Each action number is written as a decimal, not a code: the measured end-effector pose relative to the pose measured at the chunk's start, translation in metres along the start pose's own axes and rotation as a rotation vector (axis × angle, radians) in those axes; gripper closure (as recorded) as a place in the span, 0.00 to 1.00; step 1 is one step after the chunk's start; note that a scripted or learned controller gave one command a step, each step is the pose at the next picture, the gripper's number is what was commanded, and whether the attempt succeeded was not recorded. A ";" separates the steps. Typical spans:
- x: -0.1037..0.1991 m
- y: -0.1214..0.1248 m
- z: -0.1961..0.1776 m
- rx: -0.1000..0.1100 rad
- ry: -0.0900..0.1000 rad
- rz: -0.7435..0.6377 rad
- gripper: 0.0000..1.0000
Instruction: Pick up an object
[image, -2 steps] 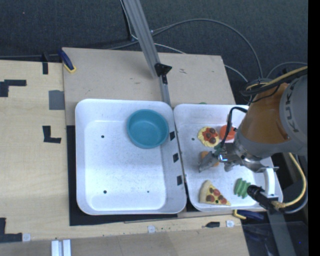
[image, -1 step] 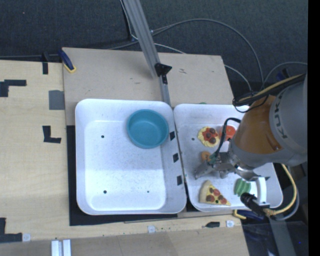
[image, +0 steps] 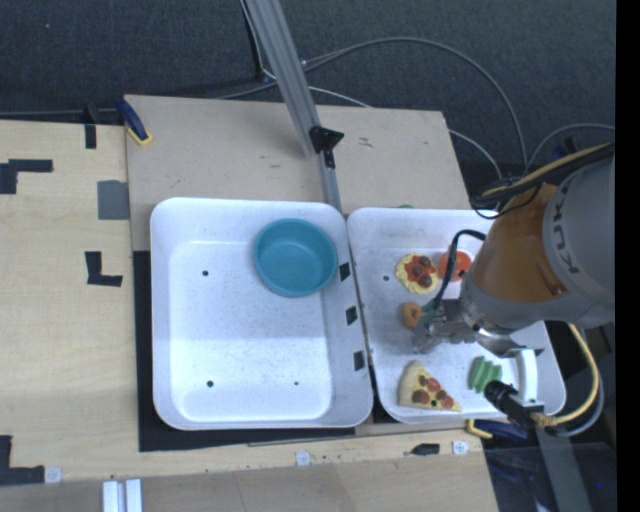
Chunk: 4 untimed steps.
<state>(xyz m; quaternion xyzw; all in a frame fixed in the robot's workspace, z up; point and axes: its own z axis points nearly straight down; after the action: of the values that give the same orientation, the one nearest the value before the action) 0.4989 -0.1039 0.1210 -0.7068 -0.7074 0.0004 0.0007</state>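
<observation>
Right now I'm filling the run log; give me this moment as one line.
arm: over right bin | gripper: low beside small brown toy | grasp: unclear | blue bowl: left bin

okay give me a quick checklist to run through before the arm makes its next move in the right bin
1. Gripper is over the right bin: ok.
2. A target lies near it, the small brown piece beside the fingertips: ok.
3. Something held between the fingers: cannot tell.
4. Neighbours clear of the gripper, pizza slice and round pizza both apart from it: ok.
5. Green piece free to reach: not ok, the arm overhangs it.
6. Blue bowl out of the way in the left bin: ok.
</observation>
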 end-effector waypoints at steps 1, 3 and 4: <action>-0.005 -0.007 -0.047 -0.004 -0.001 0.001 1.00; -0.006 -0.004 -0.140 -0.005 -0.001 0.001 1.00; 0.037 0.017 -0.141 -0.001 0.000 -0.003 1.00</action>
<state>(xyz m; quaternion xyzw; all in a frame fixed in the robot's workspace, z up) 0.5157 -0.0675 0.2622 -0.7056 -0.7086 -0.0001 0.0004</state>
